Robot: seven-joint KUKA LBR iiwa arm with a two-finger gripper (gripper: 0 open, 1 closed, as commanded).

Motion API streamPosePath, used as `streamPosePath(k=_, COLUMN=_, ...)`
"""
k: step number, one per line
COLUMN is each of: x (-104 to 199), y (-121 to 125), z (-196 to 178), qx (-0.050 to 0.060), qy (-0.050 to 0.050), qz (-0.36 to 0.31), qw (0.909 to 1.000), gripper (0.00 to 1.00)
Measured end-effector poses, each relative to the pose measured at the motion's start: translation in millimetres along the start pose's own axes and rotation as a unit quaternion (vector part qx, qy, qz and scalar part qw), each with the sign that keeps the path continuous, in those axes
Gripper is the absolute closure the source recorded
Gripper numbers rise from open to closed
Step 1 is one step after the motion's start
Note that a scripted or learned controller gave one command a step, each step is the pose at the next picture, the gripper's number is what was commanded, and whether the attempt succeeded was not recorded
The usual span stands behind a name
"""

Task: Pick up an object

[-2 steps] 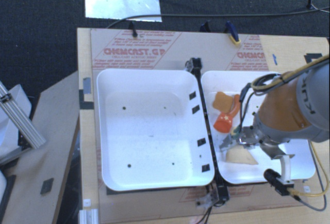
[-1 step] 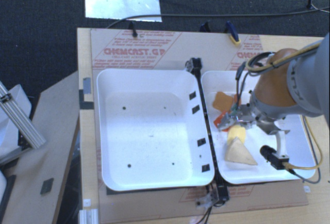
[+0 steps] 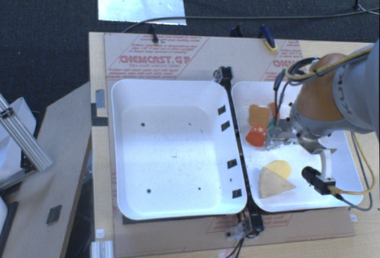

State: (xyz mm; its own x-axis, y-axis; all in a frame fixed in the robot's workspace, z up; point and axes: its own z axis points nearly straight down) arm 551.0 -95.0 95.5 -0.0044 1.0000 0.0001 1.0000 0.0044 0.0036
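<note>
White plastic is most of what lies under me: two shallow white bins side by side on the pale wooden surface [image 3: 178,54], the left bin [image 3: 172,150] and the right bin [image 3: 350,182]. In the right one I count four small things: one orange rounded block [image 3: 259,115], one red chunk [image 3: 255,137] just below it, one pale yellow rounded piece [image 3: 279,167], and one tan wedge [image 3: 274,184] touching that yellow piece.

My fingers [image 3: 274,137] sit low in the right bin, just beside the red chunk and near the orange block; they look narrow, but my own wrist hides them and I cannot tell whether they are spread or pinching anything.

My grey arm [image 3: 356,96] with its orange band [image 3: 320,93] overhangs the bin's right half, and yellow cable [image 3: 356,191] trails across its near corner.
</note>
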Motion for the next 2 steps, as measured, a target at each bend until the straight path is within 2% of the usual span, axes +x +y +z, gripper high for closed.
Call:
streamPosePath(k=1, x=0.0, y=-0.1, z=0.4, qx=0.0, qy=0.0, qz=0.0, qw=1.0, gripper=0.0)
streamPosePath(k=2, x=-12.1, y=55.0, z=10.8, qx=-0.001, qy=-0.001, qz=-0.001, qw=1.0, gripper=0.0)
